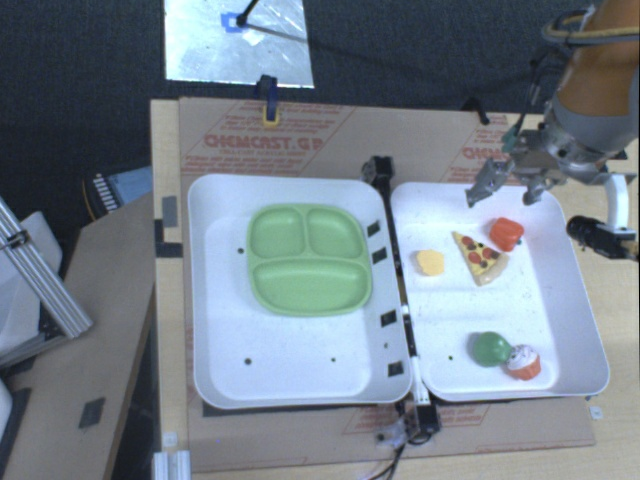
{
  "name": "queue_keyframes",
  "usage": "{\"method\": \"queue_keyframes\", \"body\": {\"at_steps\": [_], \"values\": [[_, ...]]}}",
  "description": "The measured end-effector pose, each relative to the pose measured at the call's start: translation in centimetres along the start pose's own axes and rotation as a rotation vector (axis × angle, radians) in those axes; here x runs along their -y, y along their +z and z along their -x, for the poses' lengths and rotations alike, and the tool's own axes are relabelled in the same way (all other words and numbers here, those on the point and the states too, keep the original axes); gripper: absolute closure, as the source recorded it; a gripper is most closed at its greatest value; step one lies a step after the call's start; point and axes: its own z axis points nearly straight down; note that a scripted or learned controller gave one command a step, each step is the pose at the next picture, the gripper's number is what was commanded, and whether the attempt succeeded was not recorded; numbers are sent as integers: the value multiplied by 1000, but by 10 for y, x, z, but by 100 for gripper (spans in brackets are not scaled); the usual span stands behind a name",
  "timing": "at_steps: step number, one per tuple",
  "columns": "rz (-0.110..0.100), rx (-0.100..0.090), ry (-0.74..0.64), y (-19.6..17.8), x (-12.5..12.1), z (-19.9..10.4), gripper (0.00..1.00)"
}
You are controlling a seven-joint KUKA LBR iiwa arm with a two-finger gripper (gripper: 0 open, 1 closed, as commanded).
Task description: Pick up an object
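Hovering over the right bin's [560, 268] far edge, the gripper [508, 186] is spreading its fingers apart, gripping nothing. Just below, a red toy [506, 233] is touching a pizza slice [479, 256]; a yellow piece [430, 263] is lying apart. Green ball [489, 348] and cupcake [522, 363] are crowding the near rim.

Dark carpet floor [420, 38]. Shiny metal sheet [238, 28] lying on it, beyond the cardboard-topped bench [330, 133]. Aluminium extrusion frame [35, 278] left of the bench.
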Motion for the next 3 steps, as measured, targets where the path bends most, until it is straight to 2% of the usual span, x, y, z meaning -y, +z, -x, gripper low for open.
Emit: {"method": "queue_keyframes", "body": {"at_steps": [1, 3], "values": [[12, 1, -2, -8, -2, 0, 0], [11, 1, 0, 86, -15, 5, 0]]}}
